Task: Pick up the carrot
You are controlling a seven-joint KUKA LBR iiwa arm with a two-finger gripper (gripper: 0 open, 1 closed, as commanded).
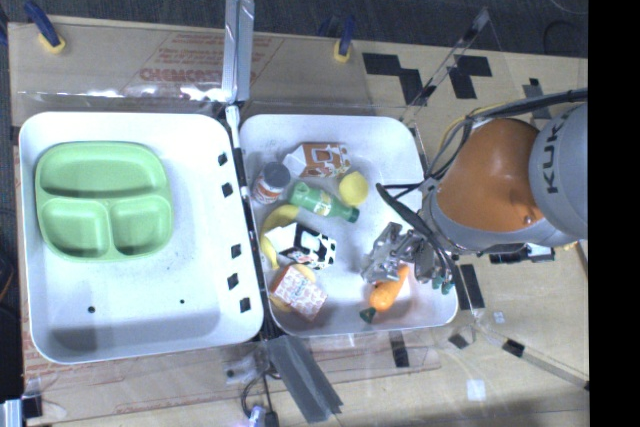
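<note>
The carrot point(386, 295) is orange with a green stub at its lower left end. It lies at the near right of the right bin point(400, 130), close to the bin's front wall. My gripper point(405, 263) hangs right over the carrot's upper end and covers part of it. The metal gripper body and its cables hide where the gripper meets the carrot. The orange-banded wrist point(485, 185) reaches in over the bin's right rim.
Left of the carrot lie a snack packet point(297, 290), a black-and-white carton point(312, 248) and a banana point(275, 230). Farther back are a green bottle point(322, 203), a lemon point(352, 187), a can point(271, 182) and an orange carton point(320, 158). The left bin holds a green divided plate point(100, 200).
</note>
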